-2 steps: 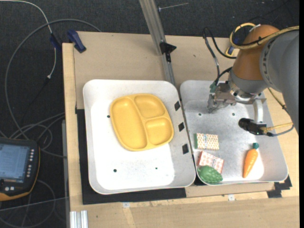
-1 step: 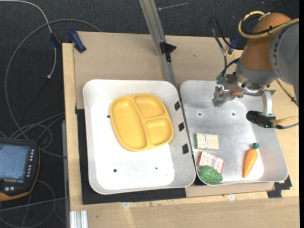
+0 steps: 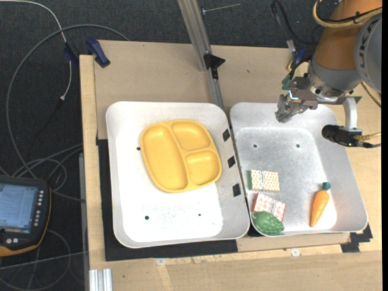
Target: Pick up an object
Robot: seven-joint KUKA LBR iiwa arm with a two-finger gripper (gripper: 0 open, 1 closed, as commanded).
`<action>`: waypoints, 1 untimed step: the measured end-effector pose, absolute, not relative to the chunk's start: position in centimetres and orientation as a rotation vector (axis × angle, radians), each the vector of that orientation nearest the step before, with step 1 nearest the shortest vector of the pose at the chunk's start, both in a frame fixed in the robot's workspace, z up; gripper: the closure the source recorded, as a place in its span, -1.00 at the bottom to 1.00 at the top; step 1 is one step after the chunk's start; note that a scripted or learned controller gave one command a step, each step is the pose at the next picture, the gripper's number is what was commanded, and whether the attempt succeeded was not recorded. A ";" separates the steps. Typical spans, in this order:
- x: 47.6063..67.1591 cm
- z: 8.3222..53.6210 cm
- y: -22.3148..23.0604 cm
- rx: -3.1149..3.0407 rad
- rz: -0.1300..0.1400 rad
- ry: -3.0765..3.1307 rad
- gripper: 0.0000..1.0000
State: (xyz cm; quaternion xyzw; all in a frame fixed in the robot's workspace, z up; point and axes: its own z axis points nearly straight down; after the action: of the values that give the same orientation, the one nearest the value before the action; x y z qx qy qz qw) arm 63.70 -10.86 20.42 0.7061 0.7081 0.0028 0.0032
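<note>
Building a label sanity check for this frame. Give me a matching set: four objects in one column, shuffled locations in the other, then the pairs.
Things:
1. yellow divided plate
2. toy carrot
3. green toy vegetable
4. gripper

Places:
A. front edge of the right bin, just below the red-and-white packet
B. over the back edge of the right bin
C. in the left bin
D. right side of the right bin, near its front

Pairs: 1-C, 2-D, 3-A, 4-B
</note>
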 end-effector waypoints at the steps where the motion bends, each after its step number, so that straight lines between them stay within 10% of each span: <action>1: 64.5 26.5 -10.2 2.213 0.009 2.219 1.00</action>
State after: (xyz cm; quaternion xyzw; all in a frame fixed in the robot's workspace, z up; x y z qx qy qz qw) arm 64.51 -10.20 26.53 0.7061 0.7081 0.0030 0.0036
